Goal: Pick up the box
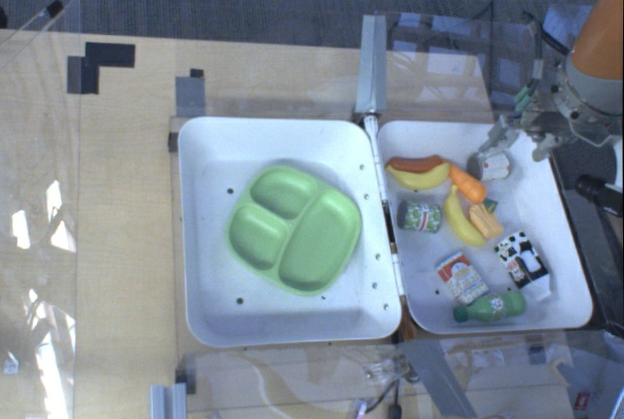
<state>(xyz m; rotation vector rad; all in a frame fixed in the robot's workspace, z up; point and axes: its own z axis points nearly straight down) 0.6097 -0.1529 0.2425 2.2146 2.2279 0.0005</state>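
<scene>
White bin (570, 242): being crowded with toy food.
Box (524, 261): cow-patterned, lying near the right wall.
Tool (509, 146): hovering at the far edge; grip state cannot be told.
Approach: being best made from above, avoiding the banana (462, 218).

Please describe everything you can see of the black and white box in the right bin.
The box is small, white with black cow-like patches, and looks like a carton. It lies flat and slanted near the right bin's right wall. Its upper end is close to the orange piece; I cannot tell if they touch.
</scene>
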